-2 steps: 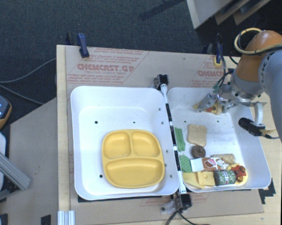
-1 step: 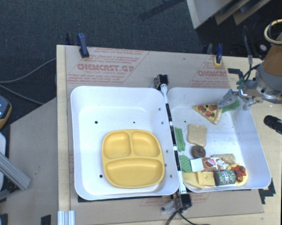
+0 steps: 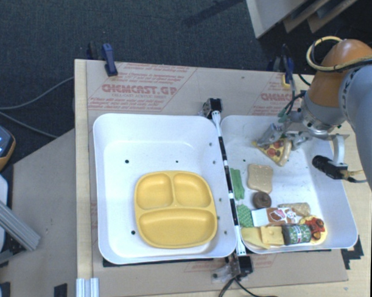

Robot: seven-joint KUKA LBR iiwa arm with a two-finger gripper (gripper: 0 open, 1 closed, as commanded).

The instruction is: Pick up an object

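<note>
My gripper (image 3: 285,134) hangs low over the back of the right bin (image 3: 342,199), at the end of the grey arm with the orange band (image 3: 335,71). Directly under and in front of it lies a toy pizza slice (image 3: 275,150), touching or nearly touching the gripper's tip. Nearer the front of the same bin lie a slice of bread (image 3: 260,176), a brown round cookie (image 3: 261,200), a green strip (image 3: 236,183) by the left wall, and a pile with a yellow cheese wedge (image 3: 262,236), a dark can (image 3: 296,234) and red berries (image 3: 317,224).
The left bin (image 3: 113,136) holds a yellow divided plate (image 3: 174,208). A black part (image 3: 327,164) juts out below the arm at the right bin's right side. Blue clamps (image 3: 108,58) hold the board at the back.
</note>
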